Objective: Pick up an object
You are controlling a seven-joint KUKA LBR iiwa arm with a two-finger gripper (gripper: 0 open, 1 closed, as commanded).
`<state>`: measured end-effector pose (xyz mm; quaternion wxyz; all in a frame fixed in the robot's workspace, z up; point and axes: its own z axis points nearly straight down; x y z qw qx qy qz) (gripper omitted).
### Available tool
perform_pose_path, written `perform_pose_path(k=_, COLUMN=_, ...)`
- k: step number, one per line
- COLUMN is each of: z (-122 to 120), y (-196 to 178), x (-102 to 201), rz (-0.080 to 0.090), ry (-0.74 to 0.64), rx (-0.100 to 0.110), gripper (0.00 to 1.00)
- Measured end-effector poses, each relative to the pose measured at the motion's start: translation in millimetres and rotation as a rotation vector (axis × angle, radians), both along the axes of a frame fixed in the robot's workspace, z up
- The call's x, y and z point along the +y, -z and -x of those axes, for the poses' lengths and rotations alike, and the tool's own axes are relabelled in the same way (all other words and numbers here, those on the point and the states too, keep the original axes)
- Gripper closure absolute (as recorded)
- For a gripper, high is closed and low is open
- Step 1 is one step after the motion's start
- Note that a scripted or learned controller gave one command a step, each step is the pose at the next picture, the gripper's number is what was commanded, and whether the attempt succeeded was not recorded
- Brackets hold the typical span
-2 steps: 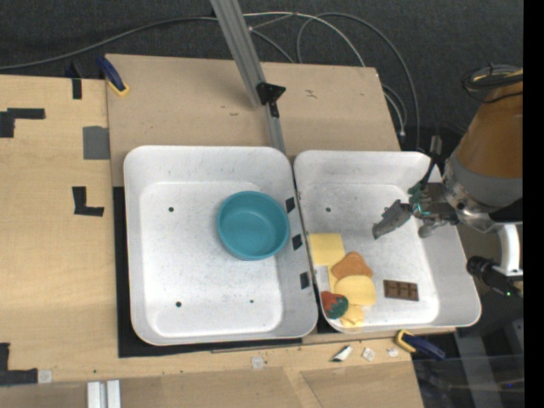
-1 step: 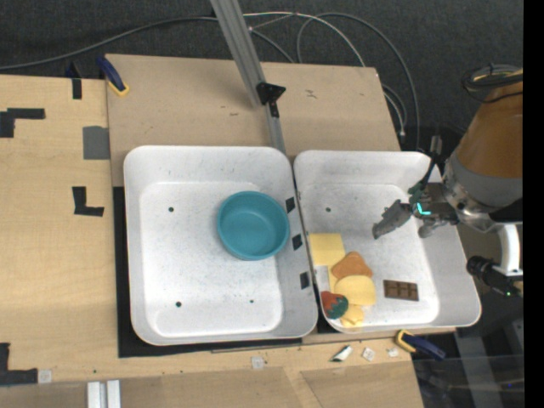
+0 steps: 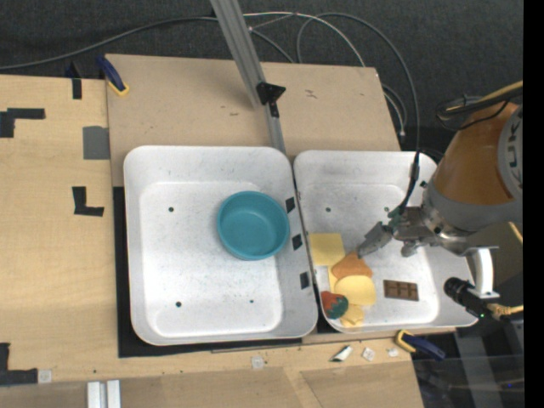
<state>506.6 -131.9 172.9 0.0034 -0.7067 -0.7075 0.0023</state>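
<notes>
Grey gripper (image 3: 371, 243), fingers' state impossible to tell, is hovering just beside the yellow block (image 3: 326, 248) in the right bin (image 3: 357, 172); nothing lifted, the pick remaining.

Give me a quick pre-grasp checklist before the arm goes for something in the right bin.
1. Gripper over the right bin: ok.
2. Nothing between its fingers: ok.
3. Targets close by: yellow block and orange piece just left of it: ok.
4. Targets separated: not ok, the yellow and orange pieces crowd together.
5. Brown bar lies apart: ok.
6. Blue bowl in left bin, out of the way: ok.
</notes>
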Motion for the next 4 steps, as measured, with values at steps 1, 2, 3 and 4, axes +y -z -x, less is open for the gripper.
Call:
perform_pose_path(k=1, z=7.8, y=63.0, x=2.5, rz=0.000, ry=0.000, rx=0.001, gripper=0.00)
perform_pose_path(k=2, z=6.3, y=81.4, x=2.2, rz=0.001, ry=0.001, rx=-0.009, gripper=0.00)
perform_pose_path(k=3, z=5.4, y=70.6, x=3.1, rz=0.000, ry=-0.001, rx=-0.012, gripper=1.00)
perform_pose_path(k=4, z=10.4, y=12.1, x=8.7, rz=0.002, ry=-0.001, rx=-0.011, gripper=1.00)
